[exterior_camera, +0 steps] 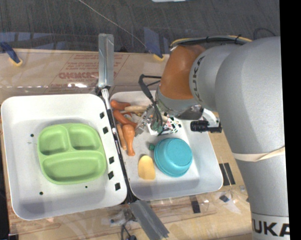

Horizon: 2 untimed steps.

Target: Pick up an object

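- End effector [151,121] of mine is down in the right bin [208,159], near its back-left part, hanging just over the pile of food toys; honestly can't tell if it's apart or together, too much clutter right there.
- Nothing visibly clamped in it as far as I can see.
- Just beside it on the left: a bunch of orange carrot-like pieces [121,118] lying along the bin's left wall, plus an orange drumstick-looking piece [128,139] pointing toward the front.
- Pale stick-shaped piece [135,108] lies across the back of that pile, very close to my tip.
- Small white-and-green thing [169,125] sits right by my wrist, too tiny to make out.
- Teal bowl [173,156] sits toward the front of the same bin, mouth down it looks like, with a yellow lemon-ish piece [146,168] touching or just beside it on the left.
- Left bin [18,162] holds a green divided plate [71,153], well apart from me.
- Both bins sit side by side on the tabletop [49,71], which has a clear plastic sheet over it.
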{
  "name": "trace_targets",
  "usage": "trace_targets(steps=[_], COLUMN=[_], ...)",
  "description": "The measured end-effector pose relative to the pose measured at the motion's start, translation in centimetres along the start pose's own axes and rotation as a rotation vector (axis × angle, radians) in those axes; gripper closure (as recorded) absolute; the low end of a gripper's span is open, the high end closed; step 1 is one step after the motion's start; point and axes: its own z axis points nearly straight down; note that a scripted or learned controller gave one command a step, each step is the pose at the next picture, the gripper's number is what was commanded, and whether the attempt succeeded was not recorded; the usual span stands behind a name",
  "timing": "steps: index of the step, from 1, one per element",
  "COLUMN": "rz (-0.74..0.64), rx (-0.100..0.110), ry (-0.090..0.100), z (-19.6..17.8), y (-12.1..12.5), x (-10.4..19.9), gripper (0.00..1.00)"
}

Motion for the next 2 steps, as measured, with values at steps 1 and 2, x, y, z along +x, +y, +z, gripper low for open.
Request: trace_targets(steps=[1,2], rz=[0.219,0.488], rx=[-0.008,-0.001], ry=[-0.002,0.005], z=[-9.2,-8.9], y=[2.6,4.0], x=[7.5,9.7], gripper=[1.0,1.0])
